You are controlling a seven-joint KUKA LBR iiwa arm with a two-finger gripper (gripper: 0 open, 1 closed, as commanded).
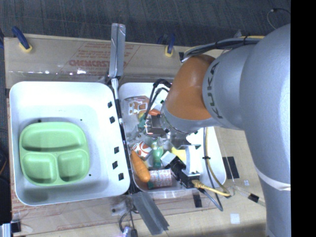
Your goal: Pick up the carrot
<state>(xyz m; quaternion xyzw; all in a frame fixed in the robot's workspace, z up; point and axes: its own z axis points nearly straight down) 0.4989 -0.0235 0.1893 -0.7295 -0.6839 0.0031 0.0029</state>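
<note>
The carrot (140,168) is lying loose at about 7 o'clock in the right bin (129,90), by a green bottle (156,154); the gripper (154,129) hangs over the clutter above it.

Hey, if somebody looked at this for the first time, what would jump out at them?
The big grey arm with its orange band fills the right side and reaches over the cluttered right bin. A green divided plate sits alone in the left bin. The orange carrot lies near the right bin's front left corner.
</note>
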